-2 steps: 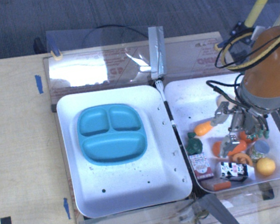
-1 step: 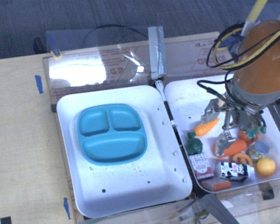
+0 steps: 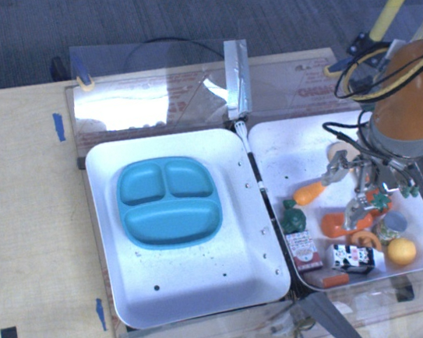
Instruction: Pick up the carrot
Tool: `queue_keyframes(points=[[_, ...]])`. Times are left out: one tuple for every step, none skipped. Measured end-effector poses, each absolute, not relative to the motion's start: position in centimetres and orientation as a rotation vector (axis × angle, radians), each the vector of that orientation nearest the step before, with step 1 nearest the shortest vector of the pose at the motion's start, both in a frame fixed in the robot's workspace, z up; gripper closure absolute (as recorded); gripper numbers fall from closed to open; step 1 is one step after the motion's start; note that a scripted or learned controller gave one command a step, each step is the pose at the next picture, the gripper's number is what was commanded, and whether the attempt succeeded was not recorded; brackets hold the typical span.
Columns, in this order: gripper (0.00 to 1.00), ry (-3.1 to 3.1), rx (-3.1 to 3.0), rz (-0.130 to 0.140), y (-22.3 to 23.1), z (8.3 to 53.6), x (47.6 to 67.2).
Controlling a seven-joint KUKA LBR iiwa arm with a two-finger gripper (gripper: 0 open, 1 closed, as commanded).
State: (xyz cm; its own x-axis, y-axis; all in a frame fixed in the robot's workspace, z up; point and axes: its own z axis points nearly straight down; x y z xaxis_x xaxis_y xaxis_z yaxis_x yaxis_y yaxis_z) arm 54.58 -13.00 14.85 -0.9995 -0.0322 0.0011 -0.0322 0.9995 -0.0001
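The carrot (image 3: 309, 192) is a small orange toy lying in the left half of the right bin (image 3: 301, 139), its tip pointing up and right. My gripper (image 3: 344, 194) hangs low over the middle of that bin, just right of the carrot. Its fingers stand open: the upper fingertip (image 3: 332, 172) is at the carrot's right end, and the lower one is over a red-orange toy (image 3: 333, 224). Nothing is held between them.
The right bin also holds a green toy (image 3: 293, 217), a small carton (image 3: 304, 249), a black-and-white box (image 3: 355, 258), a yellow ball (image 3: 401, 252) and other small pieces. The left bin (image 3: 127, 287) bears a blue divided plate (image 3: 170, 200).
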Motion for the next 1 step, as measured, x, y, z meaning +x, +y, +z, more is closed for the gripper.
queue_keyframes(points=[[0.0, -3.022, -0.879, -0.002, -10.75, 8.71, 64.86]])
